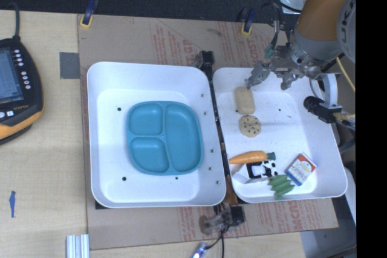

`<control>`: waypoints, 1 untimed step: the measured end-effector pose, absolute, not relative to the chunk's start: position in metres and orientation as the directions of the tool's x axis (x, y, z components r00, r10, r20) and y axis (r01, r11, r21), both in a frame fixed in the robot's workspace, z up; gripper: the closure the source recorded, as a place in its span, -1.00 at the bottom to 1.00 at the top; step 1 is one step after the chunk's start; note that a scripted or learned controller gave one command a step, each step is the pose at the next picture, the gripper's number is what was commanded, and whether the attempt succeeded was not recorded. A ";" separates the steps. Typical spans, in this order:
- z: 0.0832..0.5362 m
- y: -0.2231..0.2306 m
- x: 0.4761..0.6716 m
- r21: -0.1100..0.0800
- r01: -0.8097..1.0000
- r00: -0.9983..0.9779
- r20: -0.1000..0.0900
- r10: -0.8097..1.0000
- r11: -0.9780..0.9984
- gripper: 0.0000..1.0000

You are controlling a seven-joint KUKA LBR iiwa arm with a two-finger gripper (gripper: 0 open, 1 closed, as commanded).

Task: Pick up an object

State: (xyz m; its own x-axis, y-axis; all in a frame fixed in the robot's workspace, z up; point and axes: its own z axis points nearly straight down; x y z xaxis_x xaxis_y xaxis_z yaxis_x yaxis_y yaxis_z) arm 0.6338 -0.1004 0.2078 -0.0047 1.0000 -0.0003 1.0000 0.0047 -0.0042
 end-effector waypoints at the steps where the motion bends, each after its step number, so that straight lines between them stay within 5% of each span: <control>1: 0.192 -0.086 0.593 -0.005 1.000 -0.004 -0.002 1.000 0.004 -1.00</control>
State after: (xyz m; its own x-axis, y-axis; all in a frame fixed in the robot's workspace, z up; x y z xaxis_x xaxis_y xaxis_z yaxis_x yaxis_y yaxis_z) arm 0.5931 -0.0859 0.1919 -0.0042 1.0000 -0.0020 1.0000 0.0042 -0.0049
